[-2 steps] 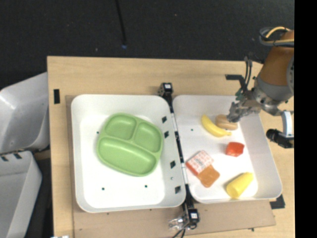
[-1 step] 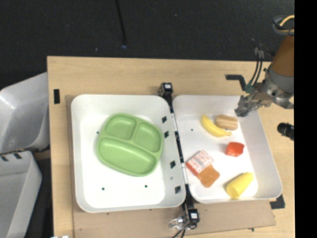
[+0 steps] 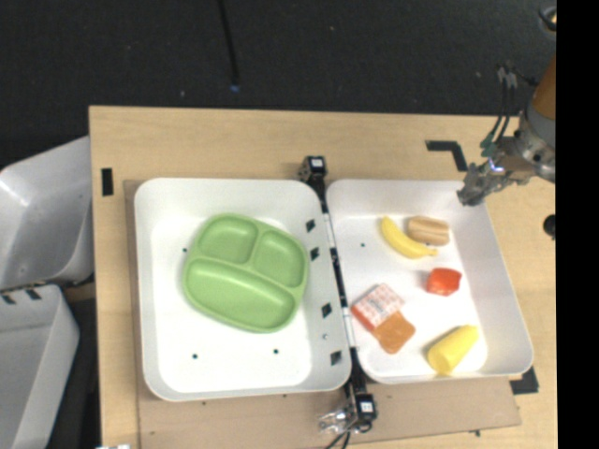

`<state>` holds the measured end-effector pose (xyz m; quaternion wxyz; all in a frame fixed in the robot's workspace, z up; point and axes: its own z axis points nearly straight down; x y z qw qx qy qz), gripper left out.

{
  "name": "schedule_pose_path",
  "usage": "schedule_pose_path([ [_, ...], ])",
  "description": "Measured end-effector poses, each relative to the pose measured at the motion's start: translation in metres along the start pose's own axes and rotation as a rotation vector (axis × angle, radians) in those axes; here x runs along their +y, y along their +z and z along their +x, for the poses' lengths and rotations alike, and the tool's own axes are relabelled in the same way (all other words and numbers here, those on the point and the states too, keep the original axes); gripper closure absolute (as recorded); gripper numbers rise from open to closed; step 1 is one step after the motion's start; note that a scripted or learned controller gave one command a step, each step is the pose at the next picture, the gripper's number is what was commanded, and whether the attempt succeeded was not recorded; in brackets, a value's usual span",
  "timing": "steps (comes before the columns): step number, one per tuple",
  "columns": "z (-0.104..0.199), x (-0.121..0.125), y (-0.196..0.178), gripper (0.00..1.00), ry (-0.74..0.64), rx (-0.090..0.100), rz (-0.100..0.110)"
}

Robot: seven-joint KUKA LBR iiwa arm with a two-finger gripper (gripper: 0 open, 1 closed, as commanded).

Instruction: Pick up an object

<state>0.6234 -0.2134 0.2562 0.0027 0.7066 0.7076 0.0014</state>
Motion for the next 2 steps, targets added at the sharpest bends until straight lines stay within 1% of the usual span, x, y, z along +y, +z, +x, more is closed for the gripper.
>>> schedule_pose_path([
  [1,0.050,-0.008,0.012,1.00,-0.004,0.002,0.006],
  [2,0.110,-0.010,0.019,1.00,-0.005,0.002,0.006],
])
